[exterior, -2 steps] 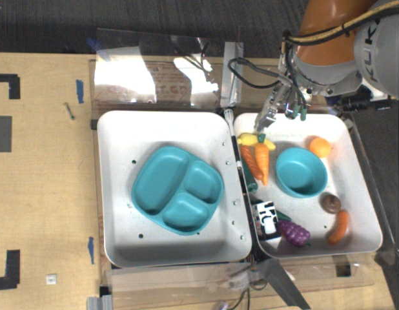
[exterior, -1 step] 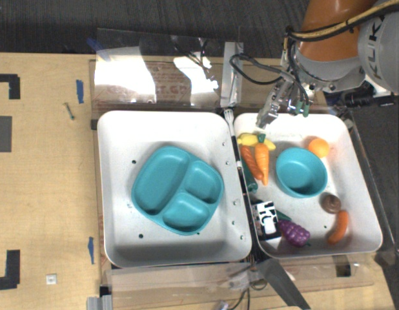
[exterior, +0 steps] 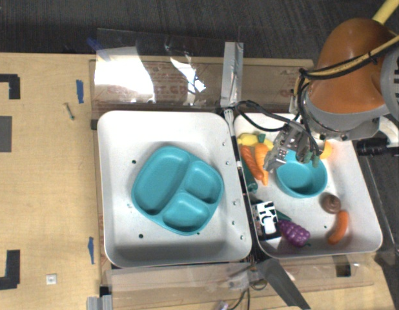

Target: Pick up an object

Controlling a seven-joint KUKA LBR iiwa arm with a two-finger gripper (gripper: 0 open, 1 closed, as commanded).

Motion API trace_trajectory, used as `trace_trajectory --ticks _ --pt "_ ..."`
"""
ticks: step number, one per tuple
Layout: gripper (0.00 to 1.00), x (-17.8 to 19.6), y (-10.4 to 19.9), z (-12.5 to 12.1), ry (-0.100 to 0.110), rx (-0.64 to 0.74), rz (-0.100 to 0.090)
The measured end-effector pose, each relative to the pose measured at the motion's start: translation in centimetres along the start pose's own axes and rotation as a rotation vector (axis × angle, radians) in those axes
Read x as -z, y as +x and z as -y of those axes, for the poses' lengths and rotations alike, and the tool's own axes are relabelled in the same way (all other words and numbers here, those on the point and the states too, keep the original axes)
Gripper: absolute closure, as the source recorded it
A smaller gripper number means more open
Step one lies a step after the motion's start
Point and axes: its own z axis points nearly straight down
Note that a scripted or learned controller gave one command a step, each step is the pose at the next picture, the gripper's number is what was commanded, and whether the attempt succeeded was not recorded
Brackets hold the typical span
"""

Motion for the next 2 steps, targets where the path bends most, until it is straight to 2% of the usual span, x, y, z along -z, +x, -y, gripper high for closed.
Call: trace_trajectory --ticks 1,2 --pt "1.00 1.5 2.4 -8.0 -0.004 0.225 0.002" --pt "1.00 -6.3 6.9 -1.1 0.001 0.312 -0.005"
